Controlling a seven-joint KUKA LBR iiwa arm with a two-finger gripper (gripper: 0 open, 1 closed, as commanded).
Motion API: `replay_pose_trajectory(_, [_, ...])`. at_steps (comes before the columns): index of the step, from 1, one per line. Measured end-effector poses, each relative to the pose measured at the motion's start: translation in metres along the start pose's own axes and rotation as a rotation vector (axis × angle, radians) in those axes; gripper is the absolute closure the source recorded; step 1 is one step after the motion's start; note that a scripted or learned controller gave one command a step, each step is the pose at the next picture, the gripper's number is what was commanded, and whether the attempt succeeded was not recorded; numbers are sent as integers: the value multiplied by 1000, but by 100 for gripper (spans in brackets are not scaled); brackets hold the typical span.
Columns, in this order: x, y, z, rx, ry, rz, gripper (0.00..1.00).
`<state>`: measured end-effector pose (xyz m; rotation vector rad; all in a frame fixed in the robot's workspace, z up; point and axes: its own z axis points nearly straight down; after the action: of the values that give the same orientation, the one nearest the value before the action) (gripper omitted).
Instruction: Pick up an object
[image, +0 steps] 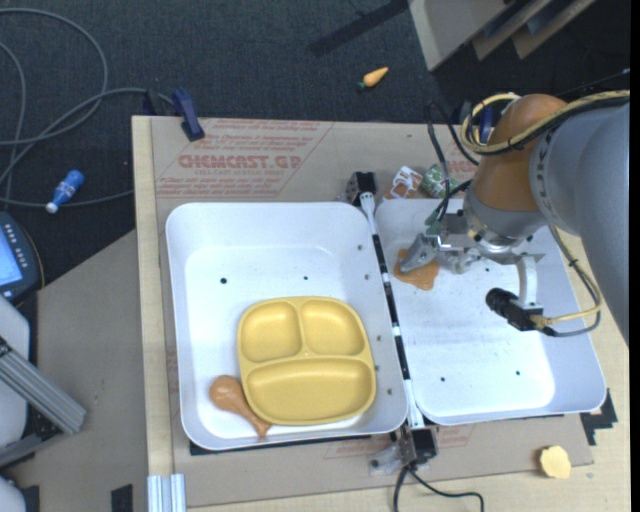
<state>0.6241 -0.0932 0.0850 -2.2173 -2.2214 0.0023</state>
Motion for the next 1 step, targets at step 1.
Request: replay_pose_trajectory(1, [2,17,0,-6,-1,1,0])
